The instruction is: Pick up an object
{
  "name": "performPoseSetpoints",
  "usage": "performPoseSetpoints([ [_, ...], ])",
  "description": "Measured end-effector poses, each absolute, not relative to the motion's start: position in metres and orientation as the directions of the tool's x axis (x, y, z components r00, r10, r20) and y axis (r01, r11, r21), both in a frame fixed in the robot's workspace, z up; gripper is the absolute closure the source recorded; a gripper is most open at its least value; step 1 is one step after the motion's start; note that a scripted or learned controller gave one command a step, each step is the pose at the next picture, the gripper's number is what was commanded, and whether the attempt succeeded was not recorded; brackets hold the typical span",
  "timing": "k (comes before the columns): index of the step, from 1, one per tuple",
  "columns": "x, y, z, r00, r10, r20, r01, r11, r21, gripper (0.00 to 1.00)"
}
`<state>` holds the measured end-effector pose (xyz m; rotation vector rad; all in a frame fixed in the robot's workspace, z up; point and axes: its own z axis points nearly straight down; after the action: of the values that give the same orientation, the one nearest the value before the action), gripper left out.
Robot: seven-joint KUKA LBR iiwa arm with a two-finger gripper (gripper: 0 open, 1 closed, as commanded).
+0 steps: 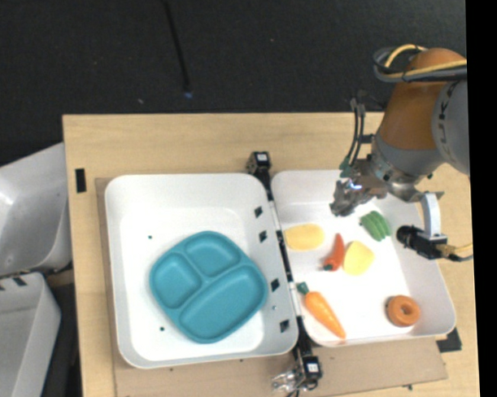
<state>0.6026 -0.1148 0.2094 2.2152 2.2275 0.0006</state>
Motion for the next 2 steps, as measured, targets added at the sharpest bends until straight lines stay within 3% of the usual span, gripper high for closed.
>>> performPoseSetpoints([
  [2,0.601,-0.027,0.229,-0.007,1.000,0.001,1.000,0.007,0.003,1.00],
])
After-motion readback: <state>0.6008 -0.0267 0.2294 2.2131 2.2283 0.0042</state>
